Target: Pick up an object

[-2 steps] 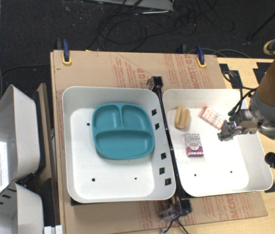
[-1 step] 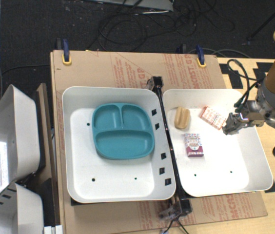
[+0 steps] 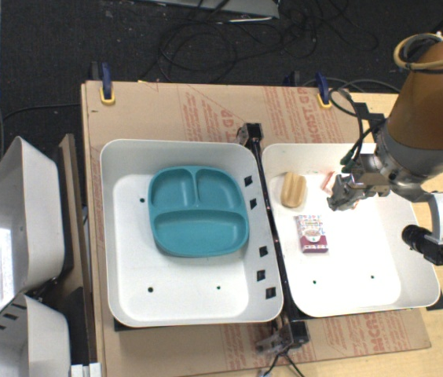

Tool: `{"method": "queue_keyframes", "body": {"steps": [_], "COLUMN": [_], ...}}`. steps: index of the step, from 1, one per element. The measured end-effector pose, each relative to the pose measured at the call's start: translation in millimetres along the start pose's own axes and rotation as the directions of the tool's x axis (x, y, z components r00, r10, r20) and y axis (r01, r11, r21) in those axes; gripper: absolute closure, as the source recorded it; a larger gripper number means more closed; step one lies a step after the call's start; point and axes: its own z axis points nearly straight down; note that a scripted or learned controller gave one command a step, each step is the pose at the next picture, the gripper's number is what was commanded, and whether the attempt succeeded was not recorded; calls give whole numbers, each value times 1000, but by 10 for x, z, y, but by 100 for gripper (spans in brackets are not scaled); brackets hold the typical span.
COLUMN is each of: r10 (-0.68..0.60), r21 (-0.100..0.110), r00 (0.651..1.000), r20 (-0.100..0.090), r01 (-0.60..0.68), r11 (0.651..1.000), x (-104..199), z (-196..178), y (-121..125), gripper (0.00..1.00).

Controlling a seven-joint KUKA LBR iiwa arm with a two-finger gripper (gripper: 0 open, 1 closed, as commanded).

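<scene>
The right bin (image 3: 378,289) holds a tan bun-shaped piece (image 3: 293,189) near its far left corner. A small maroon and white box (image 3: 313,233) lies flat a little nearer than the bun. My gripper (image 3: 342,196) hangs over the far middle of this bin, to the right of the bun and up-right of the box. A thin pink-red strip (image 3: 326,181) shows just left of the gripper, partly hidden by it. Nothing is visibly held.
The left bin (image 3: 127,289) holds a teal divided plate (image 3: 199,211) at its middle. A black divider (image 3: 267,226) runs between the bins. The arm's orange and grey wrist (image 3: 430,108) covers the right bin's far right corner.
</scene>
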Motion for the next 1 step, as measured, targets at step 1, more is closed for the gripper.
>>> {"method": "queue_keyframes", "body": {"steps": [1], "r10": [1], "r21": [0], "r00": [1000], "r20": [0], "r01": [-1], "r11": [1000], "x": [518], "z": [9], "y": [68], "gripper": [100]}}
